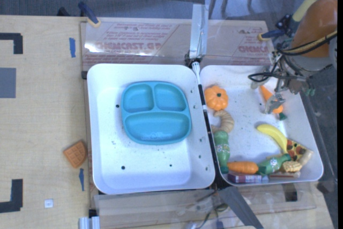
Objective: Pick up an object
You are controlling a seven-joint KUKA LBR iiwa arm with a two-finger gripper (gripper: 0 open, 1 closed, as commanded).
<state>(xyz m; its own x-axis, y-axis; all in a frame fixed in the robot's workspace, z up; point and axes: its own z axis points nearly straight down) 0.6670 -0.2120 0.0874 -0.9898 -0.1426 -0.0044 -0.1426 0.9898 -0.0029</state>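
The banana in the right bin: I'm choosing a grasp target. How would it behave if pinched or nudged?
The banana looks like smooth toy plastic, so probably light, stiff and a little slippery. Its curve suggests it would pivot rather than roll. It lies apart from the pizza slice, so nudging seems safe.

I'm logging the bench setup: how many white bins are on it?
2. The left bin holds a blue divided plate; the right bin, touching it, holds the toy food, with the tool over its far side.

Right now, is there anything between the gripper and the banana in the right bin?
Nothing visible blocks it. The gripper is over the upper part of the right bin, at a small orange piece. The banana lies just below it on open bin floor, apart from the other toys.
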